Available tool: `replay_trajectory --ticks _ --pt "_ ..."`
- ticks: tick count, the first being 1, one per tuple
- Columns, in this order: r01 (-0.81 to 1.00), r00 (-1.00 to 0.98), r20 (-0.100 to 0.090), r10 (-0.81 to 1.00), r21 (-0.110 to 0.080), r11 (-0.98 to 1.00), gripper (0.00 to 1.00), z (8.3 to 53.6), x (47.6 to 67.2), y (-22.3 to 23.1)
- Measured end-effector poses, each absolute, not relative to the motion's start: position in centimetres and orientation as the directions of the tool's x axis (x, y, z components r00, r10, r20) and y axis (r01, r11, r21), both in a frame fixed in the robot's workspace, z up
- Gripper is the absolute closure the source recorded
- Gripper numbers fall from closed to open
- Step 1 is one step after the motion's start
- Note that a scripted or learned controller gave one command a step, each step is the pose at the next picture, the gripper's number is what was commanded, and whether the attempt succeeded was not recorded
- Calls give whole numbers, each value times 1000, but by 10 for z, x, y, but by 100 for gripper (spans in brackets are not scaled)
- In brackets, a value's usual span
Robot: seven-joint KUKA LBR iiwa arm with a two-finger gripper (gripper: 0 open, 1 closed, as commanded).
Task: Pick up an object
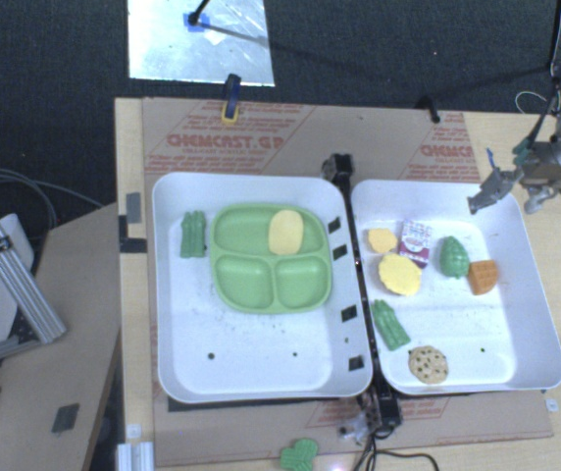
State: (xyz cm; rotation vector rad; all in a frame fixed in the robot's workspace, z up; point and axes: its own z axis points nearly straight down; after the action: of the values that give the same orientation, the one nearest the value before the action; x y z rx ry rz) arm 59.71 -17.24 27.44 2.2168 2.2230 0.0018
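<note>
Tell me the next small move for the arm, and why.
Probably swing the gripper left and toward the camera, over the orange block, then descend. The gripper hangs above the far right rim of the right bin, off every item. The block sits nearest it, with only the green toy close beside.

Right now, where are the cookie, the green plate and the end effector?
cookie (427,364): camera view, its middle.
green plate (248,281): camera view, lower-left compartment.
end effector (509,192): camera view, between its fingertips.

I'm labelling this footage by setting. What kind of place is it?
Likely a robotics lab bench: two white bins holding toy food such as a cookie, a robot gripper reaching in, and loose cables.
</note>
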Motion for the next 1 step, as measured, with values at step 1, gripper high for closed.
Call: replay_trajectory --ticks 1 --pt "1000 -2 0 1000 2 2 0 84 555 -165"
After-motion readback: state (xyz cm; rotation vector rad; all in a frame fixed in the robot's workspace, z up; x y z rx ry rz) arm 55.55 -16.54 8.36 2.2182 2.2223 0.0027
